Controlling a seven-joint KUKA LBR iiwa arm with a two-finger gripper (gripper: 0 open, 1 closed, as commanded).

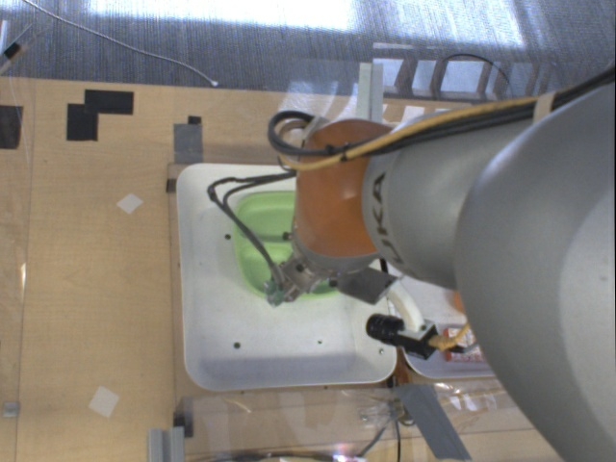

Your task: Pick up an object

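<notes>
Light green plastic container (pixel 258 231) lies in the left white bin (pixel 207 345), partly under the arm's orange band (pixel 332 195). We log the gripper (pixel 281 292) low over the container's near edge; we cannot tell its state or whether it touches.

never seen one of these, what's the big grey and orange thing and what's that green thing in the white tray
You are looking down at a slant from one camera fixed above a bench. The big grey shape with the orange band is a robot arm reaching in from the right. It hangs over a shallow white bin, one of two side by side. The gripper at its tip is low in that bin, over a light green container, perhaps a small tub. The arm hides much of it. Whether anything is held cannot be told. Black cables run along the arm.
</notes>
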